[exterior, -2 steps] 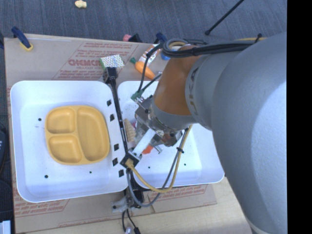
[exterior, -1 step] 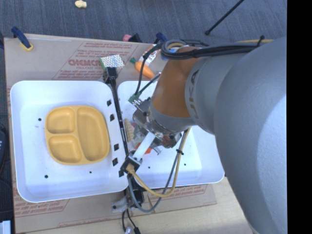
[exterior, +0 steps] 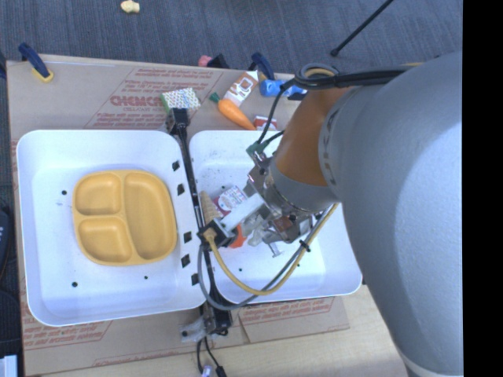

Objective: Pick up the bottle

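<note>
Gripper (exterior: pixel 250 230) low in right bin (exterior: pixel 334 277), among small items; grip state impossible to tell. Bottle (exterior: pixel 239 89), white with orange cap, lying on cardboard worktop (exterior: pixel 118 81) beyond bins. Yellow three-section tray (exterior: pixel 124 216) in left bin (exterior: pixel 39 210).

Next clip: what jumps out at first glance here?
The big grey arm with its orange band reaches in from the right and covers much of the right bin, its gripper low among small items there. In the left bin lies a yellow three-compartment plate. A bottle and a carrot lie on the cardboard behind the bins.
</note>
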Action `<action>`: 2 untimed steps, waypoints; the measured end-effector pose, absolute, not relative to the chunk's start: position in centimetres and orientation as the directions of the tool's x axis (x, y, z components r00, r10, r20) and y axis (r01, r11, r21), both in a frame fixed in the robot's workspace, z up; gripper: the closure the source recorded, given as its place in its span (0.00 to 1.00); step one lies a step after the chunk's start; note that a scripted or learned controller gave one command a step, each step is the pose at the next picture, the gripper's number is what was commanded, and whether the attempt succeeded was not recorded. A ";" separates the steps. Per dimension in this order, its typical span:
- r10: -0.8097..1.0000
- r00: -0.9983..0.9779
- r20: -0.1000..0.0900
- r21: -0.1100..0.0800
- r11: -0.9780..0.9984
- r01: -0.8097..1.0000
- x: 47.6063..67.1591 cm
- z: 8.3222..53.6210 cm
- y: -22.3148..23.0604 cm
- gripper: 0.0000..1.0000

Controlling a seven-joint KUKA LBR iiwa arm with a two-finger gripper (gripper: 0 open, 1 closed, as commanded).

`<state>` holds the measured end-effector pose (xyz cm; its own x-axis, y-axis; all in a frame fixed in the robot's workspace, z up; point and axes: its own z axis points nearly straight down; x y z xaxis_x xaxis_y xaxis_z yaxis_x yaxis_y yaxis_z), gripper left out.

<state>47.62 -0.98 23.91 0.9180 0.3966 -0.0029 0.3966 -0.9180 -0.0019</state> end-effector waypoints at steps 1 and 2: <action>0.206 0.978 -0.006 -0.006 -0.978 0.206 47.5 19.1 -2.0 1.00; 0.503 0.864 -0.002 -0.004 -0.864 0.503 47.6 31.6 2.7 1.00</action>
<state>47.63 2.73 31.64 0.8641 0.5033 -0.0018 0.5032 -0.8641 -0.0035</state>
